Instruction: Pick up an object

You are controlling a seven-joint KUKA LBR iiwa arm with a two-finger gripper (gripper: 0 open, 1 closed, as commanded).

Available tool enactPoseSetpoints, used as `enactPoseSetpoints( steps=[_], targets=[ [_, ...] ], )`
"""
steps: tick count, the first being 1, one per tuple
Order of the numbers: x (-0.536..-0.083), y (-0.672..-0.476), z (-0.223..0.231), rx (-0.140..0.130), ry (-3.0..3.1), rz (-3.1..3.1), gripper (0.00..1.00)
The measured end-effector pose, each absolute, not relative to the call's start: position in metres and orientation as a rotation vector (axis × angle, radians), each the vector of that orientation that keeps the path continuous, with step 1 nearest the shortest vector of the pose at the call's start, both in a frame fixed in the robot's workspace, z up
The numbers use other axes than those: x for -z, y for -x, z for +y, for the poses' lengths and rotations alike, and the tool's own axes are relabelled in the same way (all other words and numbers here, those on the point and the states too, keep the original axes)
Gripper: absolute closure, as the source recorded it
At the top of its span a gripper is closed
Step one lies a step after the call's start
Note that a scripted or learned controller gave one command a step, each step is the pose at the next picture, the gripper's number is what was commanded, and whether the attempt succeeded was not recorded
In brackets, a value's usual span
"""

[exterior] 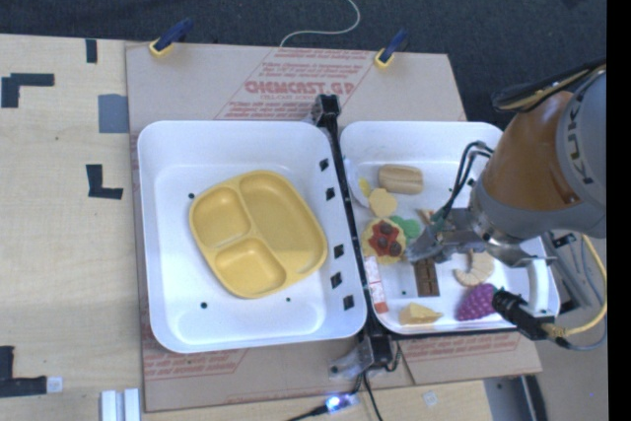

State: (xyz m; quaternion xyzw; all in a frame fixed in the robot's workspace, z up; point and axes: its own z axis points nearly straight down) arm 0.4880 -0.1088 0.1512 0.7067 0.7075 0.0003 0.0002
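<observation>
We look down on two shallow white bins side by side on a cardboard sheet. The left bin (pixel 158 212) holds a yellow divided tray (pixel 258 232), set at a slant near its middle. The right bin (pixel 414 133) holds a scatter of toy food: a tan bread roll (pixel 400 178) near the top, a yellow-green piece (pixel 383 203) just below it, a red and green piece (pixel 385 239) beside the wall between the bins, a brown bar (pixel 427 279) lower down, a pale yellow wedge (pixel 422 314) by the near wall, a purple bunch of grapes (pixel 476 302) to its right, and a tan round cookie (pixel 476 267) just above the grapes.

The grey arm with its orange band (pixel 527 163) reaches in from the right, over the right bin. We see the gripper (pixel 431 244) low among the food, between the red and green piece and the cookie, just above the brown bar. Its dark tip blends with the cables and shadow around it, so we cannot tell how the jaws stand, nor whether any object sits between them. Two blue and yellow clamps (pixel 170 36) pin the cardboard at the far edge, and a white cable (pixel 315 0) curls over the dark floor beyond it.
</observation>
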Motion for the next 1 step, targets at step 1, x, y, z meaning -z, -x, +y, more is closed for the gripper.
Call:
enactPoseSetpoints(
  steps=[1],
  targets=[
    [-0.1969, -0.4816, -0.1128, -0.002, -2.219, 2.221, 1.00]
  ],
)
